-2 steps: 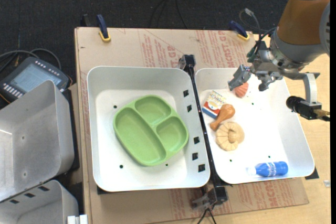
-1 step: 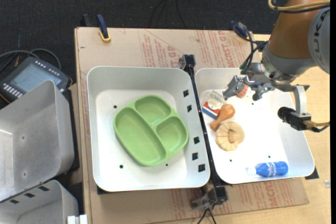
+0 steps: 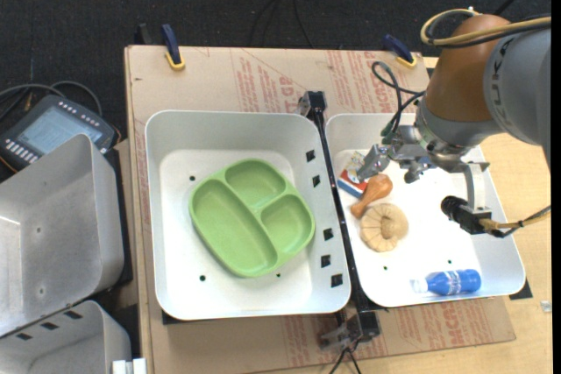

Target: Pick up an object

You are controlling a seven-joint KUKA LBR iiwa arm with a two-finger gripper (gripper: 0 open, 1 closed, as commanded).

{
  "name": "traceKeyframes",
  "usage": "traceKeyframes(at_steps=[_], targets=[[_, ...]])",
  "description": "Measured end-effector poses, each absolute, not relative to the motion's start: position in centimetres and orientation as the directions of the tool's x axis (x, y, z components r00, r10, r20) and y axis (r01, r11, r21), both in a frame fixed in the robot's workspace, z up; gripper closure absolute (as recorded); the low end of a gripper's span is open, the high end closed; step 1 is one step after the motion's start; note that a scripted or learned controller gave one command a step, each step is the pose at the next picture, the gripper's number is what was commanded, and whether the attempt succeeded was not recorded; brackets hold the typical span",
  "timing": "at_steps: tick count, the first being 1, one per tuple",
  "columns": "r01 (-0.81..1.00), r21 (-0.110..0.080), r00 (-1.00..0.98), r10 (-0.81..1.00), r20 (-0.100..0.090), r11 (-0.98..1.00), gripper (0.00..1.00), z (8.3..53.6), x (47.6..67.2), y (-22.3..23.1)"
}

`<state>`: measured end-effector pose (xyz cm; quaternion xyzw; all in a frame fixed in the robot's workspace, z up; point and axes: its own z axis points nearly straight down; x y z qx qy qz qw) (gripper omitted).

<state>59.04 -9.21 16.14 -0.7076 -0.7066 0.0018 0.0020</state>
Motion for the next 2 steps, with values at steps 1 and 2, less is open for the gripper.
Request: traceKeyframes(at_steps=[1, 2], targets=[[1.000, -0.004, 0.002, 1.000, 0.000, -0.002, 0.00, 10.6, 60.0, -9.4], [1.000, 0.002, 0.003, 1.000, -0.001, -0.003, 1.00, 12.0, 60.1, -9.4]])
